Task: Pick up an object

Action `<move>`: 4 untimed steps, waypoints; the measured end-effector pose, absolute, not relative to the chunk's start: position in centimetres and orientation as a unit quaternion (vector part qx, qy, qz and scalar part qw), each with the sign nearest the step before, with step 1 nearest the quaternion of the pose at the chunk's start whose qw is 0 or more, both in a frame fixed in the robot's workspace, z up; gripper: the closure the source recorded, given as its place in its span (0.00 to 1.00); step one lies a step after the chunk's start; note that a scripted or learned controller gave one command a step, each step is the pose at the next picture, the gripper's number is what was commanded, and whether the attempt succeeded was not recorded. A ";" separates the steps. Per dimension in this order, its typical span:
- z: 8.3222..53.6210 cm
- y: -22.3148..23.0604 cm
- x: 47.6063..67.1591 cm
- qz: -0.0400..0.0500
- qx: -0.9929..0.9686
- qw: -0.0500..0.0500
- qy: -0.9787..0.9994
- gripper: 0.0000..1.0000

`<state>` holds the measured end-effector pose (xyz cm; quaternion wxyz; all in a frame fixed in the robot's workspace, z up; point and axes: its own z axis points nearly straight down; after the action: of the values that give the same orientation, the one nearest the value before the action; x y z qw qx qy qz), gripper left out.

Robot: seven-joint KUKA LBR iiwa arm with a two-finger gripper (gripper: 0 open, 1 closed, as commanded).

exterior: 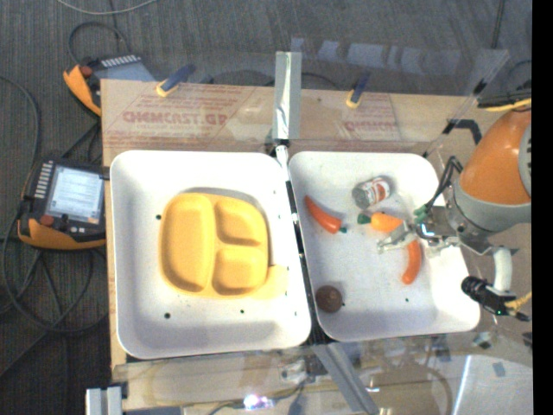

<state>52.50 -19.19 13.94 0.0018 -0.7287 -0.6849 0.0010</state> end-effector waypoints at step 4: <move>11.1 -20.4 51.5 -0.002 -0.721 0.003 -0.693 1.00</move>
<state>51.49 -20.41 11.11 0.0028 -0.7211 -0.6928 -0.0020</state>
